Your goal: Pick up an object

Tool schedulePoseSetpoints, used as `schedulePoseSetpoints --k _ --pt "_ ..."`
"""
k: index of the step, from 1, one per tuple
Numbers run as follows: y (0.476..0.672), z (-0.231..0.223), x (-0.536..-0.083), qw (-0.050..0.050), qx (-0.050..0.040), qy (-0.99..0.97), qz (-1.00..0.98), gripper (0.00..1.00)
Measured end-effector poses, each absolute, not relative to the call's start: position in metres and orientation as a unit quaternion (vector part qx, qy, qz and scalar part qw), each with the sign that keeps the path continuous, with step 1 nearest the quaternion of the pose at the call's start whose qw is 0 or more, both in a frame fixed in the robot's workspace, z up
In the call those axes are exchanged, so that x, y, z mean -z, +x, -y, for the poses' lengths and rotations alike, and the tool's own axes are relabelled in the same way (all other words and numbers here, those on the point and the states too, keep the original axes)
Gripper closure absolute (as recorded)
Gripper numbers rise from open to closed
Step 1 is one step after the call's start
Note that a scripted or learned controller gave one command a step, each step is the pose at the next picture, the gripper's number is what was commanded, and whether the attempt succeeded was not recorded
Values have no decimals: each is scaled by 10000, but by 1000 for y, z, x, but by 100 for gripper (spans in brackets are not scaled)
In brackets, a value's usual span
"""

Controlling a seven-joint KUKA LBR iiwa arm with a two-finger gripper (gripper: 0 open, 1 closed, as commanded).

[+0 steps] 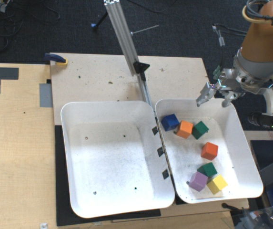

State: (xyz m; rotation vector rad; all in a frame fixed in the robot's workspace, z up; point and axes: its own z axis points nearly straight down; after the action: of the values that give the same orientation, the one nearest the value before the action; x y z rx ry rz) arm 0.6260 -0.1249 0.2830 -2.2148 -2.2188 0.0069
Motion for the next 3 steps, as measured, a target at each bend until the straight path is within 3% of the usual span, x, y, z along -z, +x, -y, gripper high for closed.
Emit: schedulePoseSetpoints --k 1,3 --pt "627 125 -286 12 -8 -7062 7080 0" --pt "633 110 -185 36 -25 -7065 7077 0"
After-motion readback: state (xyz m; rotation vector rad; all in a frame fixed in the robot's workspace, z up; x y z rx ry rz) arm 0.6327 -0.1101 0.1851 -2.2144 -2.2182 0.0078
